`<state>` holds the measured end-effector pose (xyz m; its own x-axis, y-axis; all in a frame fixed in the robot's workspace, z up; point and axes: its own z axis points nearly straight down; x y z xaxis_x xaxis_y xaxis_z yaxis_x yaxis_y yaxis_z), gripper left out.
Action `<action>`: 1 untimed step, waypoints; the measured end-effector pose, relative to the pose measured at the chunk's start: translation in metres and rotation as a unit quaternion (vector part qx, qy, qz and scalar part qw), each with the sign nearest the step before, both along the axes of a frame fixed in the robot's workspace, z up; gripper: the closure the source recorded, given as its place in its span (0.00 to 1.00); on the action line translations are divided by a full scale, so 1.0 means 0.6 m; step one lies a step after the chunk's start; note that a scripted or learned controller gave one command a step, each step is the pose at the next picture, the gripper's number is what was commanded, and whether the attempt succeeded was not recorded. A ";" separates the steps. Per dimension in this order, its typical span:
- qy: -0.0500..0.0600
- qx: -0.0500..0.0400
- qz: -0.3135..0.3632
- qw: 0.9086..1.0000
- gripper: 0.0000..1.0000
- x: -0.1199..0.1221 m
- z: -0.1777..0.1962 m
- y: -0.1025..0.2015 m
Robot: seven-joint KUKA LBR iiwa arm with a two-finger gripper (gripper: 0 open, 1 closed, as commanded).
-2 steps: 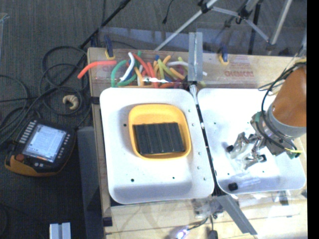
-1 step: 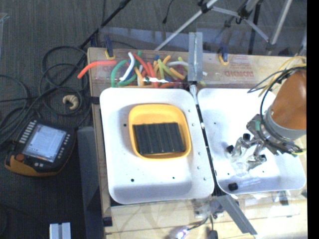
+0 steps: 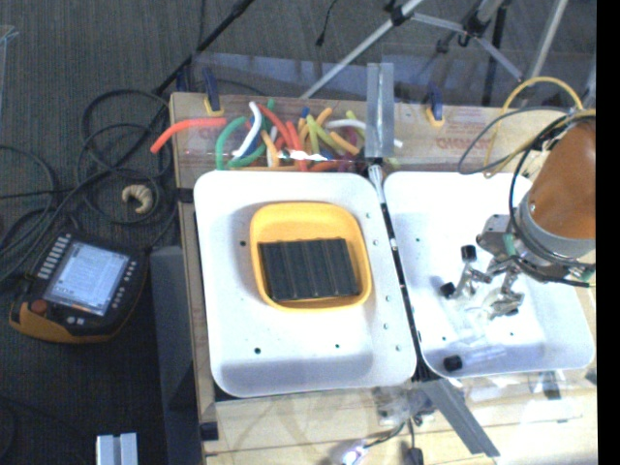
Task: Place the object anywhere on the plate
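The gripper (image 3: 489, 289) is being held low over the right bin (image 3: 552, 342), about at its middle, and the arm (image 3: 567, 187) is reaching in from the right side, with its orange band being seen above the wrist. Whether the gripper is open or closed cannot be told from this slanted view, because the metal parts are being shown small and blurred; no thing is being seen held in it.

The yellow plate (image 3: 260, 223) is being kept in the left bin (image 3: 225, 356), a little to the far side of its middle. A black ridged block (image 3: 308, 269) is lying flat on the plate and is covering most of its inner floor, with the yellow rim being left visible all around it. The block is well apart from the gripper, with the wall between the two bins lying between them.

In the right bin, a small black piece (image 3: 449, 288) is being seen just left of the gripper, and another small black piece (image 3: 451, 362) is lying near the near edge.

A bundle of coloured tubes (image 3: 281, 136) is being kept on the bench beyond the left bin. A handheld control pendant (image 3: 79, 281) is lying on the floor, left of the bench.
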<state>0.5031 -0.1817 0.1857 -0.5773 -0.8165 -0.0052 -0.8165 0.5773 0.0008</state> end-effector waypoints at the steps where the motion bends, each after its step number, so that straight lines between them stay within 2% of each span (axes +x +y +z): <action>1: -0.002 -0.012 0.149 0.989 1.00 -0.028 -0.066 0.103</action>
